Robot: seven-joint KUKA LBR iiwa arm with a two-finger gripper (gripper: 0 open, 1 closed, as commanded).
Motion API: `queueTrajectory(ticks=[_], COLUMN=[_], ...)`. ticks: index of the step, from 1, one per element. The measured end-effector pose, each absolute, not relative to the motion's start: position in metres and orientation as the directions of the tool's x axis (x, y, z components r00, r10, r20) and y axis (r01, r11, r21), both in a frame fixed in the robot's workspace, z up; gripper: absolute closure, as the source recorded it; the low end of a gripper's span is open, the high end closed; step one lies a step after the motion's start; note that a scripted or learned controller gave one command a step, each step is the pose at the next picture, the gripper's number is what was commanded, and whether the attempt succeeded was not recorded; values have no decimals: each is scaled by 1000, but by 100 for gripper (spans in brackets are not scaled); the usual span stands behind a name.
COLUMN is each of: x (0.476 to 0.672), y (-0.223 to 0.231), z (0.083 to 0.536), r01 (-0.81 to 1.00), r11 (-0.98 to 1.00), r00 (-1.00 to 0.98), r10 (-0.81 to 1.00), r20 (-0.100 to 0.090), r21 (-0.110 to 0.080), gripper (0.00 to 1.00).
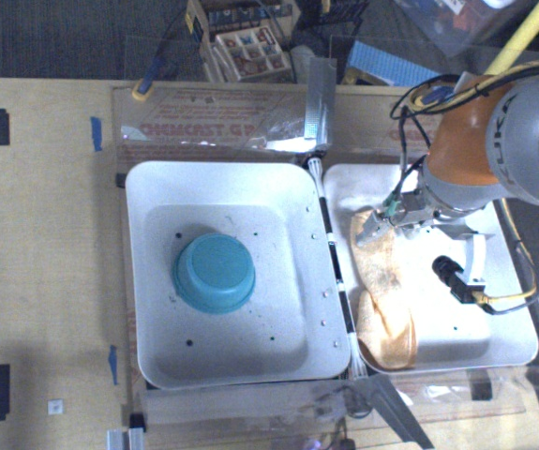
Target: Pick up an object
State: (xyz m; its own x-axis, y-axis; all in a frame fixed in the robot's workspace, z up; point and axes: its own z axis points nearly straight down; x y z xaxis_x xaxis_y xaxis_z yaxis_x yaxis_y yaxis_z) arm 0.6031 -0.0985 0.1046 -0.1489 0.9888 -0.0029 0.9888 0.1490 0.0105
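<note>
Camera view from above: 2 white bins side by side. The left bin (157,195) has 1 blue bowl (215,272) sitting upside down near its middle. In the right bin (513,345), a tan cloth (386,298) runs along the left wall, upper end bunched. The gripper (381,221) is right at that upper end, and I cannot tell how its tips stand.

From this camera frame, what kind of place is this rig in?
Probably a robotics lab's bin-picking station. Two white bins, left and right, sit on a taped wooden bench. A grey and orange arm reaches over the right one. The left bin holds a blue bowl; boxes clutter the floor behind.
</note>
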Motion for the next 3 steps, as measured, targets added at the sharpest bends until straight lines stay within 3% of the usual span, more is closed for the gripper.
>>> queueTrajectory(ticks=[1, 2, 3], x=[624, 626, 664], y=[-99, -99, -60], z=[91, 102, 186], r01=[988, 988, 889], r11=[154, 153, 457], r00=[-154, -153, -457], r10=[988, 988, 889], r20=[-2, -3, -4], r21=[10, 16, 5], gripper=[0, 100, 100])
